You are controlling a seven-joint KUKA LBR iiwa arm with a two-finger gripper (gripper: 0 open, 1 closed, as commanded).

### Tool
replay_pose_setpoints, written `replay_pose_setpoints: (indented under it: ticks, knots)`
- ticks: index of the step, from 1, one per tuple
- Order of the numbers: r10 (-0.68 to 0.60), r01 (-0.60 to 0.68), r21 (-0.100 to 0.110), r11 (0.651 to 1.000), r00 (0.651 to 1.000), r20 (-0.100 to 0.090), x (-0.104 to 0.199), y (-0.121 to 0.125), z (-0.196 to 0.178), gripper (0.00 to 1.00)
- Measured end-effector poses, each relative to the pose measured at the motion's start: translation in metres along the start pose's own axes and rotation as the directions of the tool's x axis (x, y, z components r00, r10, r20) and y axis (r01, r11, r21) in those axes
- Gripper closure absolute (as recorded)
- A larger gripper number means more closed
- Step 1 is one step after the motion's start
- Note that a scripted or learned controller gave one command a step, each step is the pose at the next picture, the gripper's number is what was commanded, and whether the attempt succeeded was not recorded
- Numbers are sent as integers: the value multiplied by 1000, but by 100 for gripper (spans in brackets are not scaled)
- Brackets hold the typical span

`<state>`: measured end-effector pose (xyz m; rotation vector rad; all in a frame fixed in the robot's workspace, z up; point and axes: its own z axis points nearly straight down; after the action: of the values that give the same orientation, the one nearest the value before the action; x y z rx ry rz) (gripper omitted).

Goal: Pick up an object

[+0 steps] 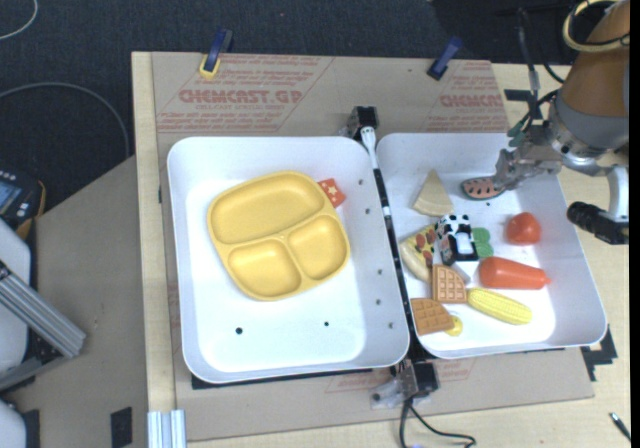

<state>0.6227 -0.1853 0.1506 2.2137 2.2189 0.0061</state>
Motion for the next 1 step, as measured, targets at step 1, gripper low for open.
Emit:
replay_pose_setpoints:
  ticks: [1]
  knots:
    - [1, -1, 0, 1000, 1000, 0, -1, 7, -45, 100]
